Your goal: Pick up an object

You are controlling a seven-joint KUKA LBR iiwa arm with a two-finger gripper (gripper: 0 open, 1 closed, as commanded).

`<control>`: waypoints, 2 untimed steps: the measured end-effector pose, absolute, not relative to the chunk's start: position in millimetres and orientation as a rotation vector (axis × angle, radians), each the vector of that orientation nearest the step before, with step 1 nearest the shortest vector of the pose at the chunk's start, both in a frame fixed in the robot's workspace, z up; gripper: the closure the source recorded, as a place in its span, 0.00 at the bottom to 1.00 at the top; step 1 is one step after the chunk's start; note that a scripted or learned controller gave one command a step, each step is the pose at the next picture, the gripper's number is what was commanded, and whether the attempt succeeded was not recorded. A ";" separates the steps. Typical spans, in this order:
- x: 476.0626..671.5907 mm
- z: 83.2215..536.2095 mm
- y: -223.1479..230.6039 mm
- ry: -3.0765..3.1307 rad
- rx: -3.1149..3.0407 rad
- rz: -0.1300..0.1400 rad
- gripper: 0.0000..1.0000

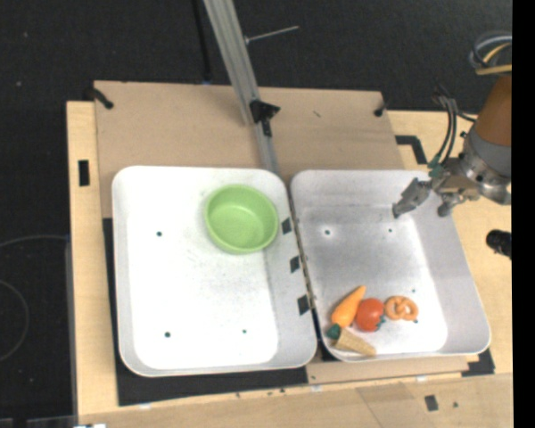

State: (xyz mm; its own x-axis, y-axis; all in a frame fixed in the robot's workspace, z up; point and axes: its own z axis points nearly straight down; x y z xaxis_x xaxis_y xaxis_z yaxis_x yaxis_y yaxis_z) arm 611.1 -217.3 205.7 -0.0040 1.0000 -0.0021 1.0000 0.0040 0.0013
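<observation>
1. Desk [85,239]: tan board, two white bins side by side.
2. Left bin [160,328]: holds a green bowl [241,219], upright, near its top right corner.
3. Right bin [366,239]: toy food bunched at the bottom edge.
4. Arm: in from the right, claw [425,199] over the right bin's top right corner, well apart from the food. Fingers spread, pinching nothing.
5. Carrot [347,307] touching tomato [369,315]; pretzel [400,308] just beside the tomato.
6. Cone [355,344] lies at the rim, below the carrot.
</observation>
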 end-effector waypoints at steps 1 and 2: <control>611.0 205.8 -217.5 2.225 2.214 -0.002 0.00; 608.4 163.5 -220.9 2.222 2.221 -0.005 0.00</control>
